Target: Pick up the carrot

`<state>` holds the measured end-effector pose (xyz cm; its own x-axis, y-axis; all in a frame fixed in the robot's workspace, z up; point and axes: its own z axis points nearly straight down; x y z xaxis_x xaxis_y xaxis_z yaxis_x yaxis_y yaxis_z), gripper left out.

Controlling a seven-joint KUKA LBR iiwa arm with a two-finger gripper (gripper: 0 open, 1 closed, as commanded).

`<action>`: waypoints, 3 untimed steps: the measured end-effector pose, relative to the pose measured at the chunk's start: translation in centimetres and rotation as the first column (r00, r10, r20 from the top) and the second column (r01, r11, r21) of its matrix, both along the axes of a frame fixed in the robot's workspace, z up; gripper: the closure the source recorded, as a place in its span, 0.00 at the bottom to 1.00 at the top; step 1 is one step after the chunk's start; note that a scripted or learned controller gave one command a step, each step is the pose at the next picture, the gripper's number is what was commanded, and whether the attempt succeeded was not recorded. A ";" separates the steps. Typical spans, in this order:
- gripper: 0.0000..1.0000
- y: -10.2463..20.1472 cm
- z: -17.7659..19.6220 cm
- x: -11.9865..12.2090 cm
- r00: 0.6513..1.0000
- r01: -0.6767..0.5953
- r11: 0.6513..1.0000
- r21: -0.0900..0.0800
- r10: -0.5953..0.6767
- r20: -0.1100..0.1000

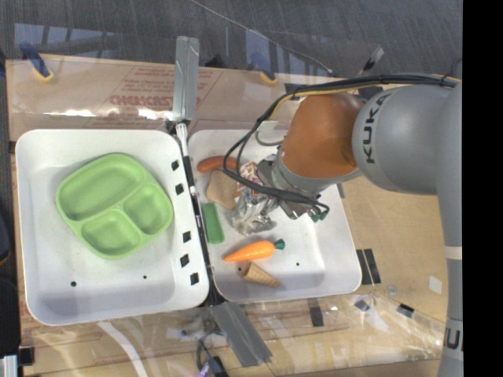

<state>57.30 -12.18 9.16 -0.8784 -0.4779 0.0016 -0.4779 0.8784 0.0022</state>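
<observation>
carrot (251, 251) near right bin (342, 269) front edge | pincer (253, 220) just above

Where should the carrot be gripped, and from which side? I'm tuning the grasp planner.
Take the carrot across its thick orange middle, coming straight down from above. It lies flat on the right bin's floor, running left-right with its green top to the right. The cone sits just below, so the fingers should straddle it carefully there.
</observation>
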 end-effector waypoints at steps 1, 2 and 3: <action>1.00 7.5 10.4 -7.7 0.997 0.073 0.997 0.000 -0.073 0.011; 1.00 11.9 10.5 -7.9 0.973 -0.231 0.973 -0.001 0.231 0.006; 1.00 20.2 10.0 -6.0 0.907 -0.421 0.907 -0.001 0.421 0.005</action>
<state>51.35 8.03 19.18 -0.5955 -0.8034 -0.0027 -0.8034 0.5955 -0.0007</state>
